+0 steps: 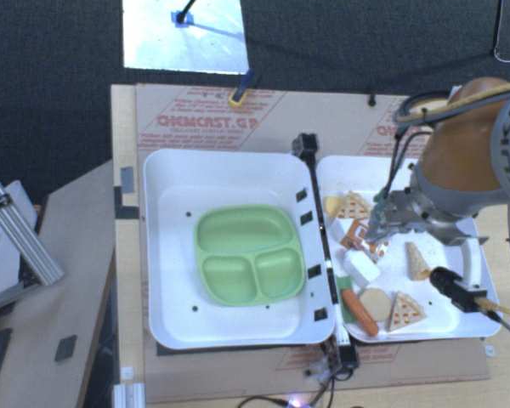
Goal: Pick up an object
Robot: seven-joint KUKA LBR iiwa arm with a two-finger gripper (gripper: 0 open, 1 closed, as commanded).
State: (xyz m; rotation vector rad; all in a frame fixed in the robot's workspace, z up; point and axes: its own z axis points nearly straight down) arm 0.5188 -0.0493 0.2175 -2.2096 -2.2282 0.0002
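Could not tell whether jaws stood apart or together; gripper [376, 235] hung low over right bin [467, 325], just above waffle-patterned piece [354, 235]. Lay nearby in that bin: white block [362, 268], orange carrot [359, 312], round tan slice [375, 299], waffle wedge [405, 312], cone-shaped piece [417, 261]. Held green divided tray [248, 254] in left bin [174, 185].

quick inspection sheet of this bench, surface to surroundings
surface: two white bins side by side, left bin, right bin
job's things: carrot, waffle wedges, white block and other toy food in right bin
clutter: green divided plate in left bin
grippers: gripper low over right bin's food, grasp unclear
cables: black cable along arm
surroundings: cardboard sheet under bins, metal plate behind
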